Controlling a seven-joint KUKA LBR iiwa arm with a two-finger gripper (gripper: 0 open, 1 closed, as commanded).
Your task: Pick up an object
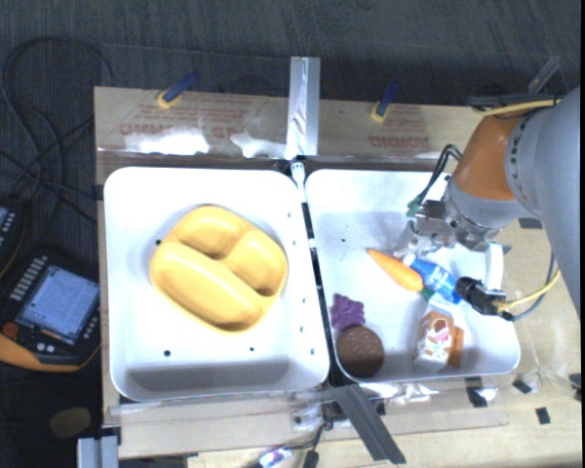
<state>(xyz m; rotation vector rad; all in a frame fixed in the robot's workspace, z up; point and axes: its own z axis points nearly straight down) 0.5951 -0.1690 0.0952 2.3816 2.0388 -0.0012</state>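
- Over the right-hand shallow white bin (468, 178), the grey arm with its orange band (487, 169) is reaching in from the right, and its two-finger gripper (424, 245) is hanging low above the bin floor.
- Whether the gripper is released or clenched cannot be told from this slant (the wrist housing is covering much of it), and no object is showing clearly inside it.
- Just beneath the gripper, a tapered orange carrot toy (395, 269) is lying aslant, its thick end pointing toward a small blue-and-white packet (436, 279) that is touching it.
- Toward the near wall of the same bin, a purple ruffled toy (347, 312) is sitting just beside a dark brown round ball (359, 349).
- Near the right corner, a small white-and-orange carton (439, 341) is lying tilted.
- Filling much of the left-hand white bin (127, 359), a large glossy yellow lobed plastic form (217, 266) is resting alone.
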